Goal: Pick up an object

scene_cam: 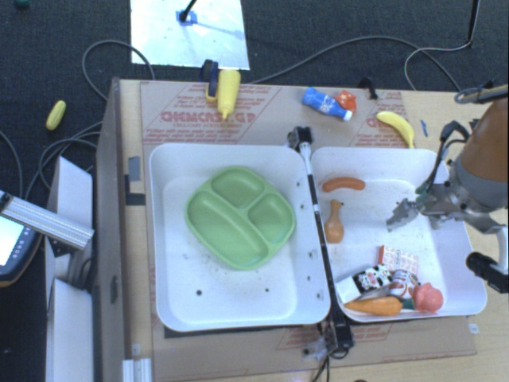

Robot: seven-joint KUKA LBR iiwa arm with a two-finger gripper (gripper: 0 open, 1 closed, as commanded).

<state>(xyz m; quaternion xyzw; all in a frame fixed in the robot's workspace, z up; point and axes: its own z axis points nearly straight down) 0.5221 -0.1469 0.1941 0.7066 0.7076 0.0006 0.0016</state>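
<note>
The pincer (400,213) is hovering over the right bin (453,173), though I cannot tell its state; 1 hot dog (343,185) is lying just beyond, seemingly awaiting a descent.

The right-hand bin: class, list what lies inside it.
Inside the right-hand bin: a sausage, a brown pear-shaped toy, a red-and-white packet, a cow-patterned item, a carrot, a pink toy. The gripper hangs above, hiding the floor beneath it.

robot lab, white bins (238,153), loose cables (111,50)
</note>
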